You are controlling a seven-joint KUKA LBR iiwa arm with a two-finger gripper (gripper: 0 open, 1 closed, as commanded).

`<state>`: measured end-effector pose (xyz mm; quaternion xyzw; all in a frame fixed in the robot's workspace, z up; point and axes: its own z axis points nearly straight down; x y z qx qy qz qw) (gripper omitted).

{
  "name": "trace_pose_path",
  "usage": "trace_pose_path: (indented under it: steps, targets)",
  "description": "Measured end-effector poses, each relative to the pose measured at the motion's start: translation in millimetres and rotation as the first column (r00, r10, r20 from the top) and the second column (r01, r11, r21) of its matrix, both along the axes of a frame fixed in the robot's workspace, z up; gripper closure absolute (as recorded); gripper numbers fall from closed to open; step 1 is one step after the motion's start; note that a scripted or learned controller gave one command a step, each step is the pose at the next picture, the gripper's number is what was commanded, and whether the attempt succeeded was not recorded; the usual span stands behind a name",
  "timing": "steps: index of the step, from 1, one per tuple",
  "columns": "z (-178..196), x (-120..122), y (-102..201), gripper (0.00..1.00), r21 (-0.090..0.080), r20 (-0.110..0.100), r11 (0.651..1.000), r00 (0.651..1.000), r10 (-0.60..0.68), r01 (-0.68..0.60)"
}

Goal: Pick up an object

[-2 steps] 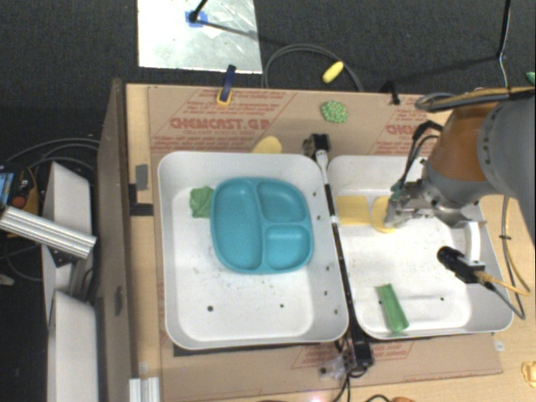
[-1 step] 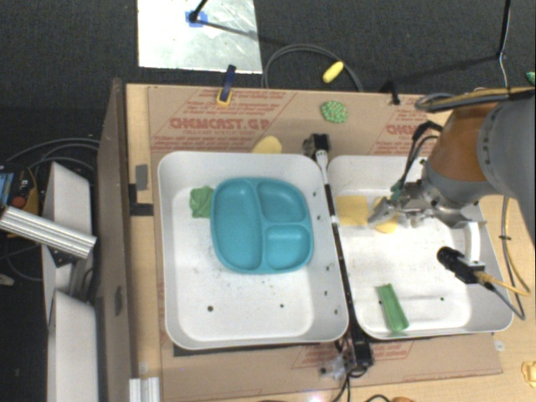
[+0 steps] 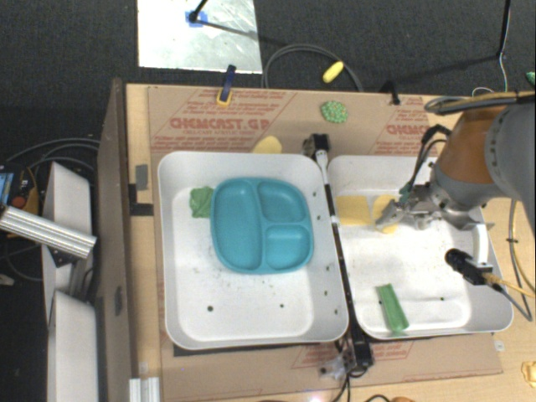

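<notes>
looked down at a slant from above the bench, far enough back to take in both shallow white plastic bins (image 3: pixel 251 167) side by side, plus brown cardboard (image 3: pixel 218 120) and dark floor beyond.

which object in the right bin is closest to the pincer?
The small yellow piece, right at the pincer. The pale yellow block sits further left; the green strip lies near the front edge.

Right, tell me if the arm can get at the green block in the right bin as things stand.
Probably yes. The green block lies alone on the right bin's floor near its front edge, nothing on or against it. The gripper sits farther back by the yellow pieces, with bare floor between.
</notes>
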<state>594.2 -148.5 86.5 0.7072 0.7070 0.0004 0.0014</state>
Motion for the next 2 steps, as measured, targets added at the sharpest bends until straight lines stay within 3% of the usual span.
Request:
trace_pose_path:
  steps: [1,2]
  targets:
    - [15.5,18.4,3.6,0.0,0.001,0.001,1.0,1.0,0.005,-0.005]
    - [-2.5,1.4,12.3,0.0,0.001,-0.002,1.0,1.0,0.002,-0.002]
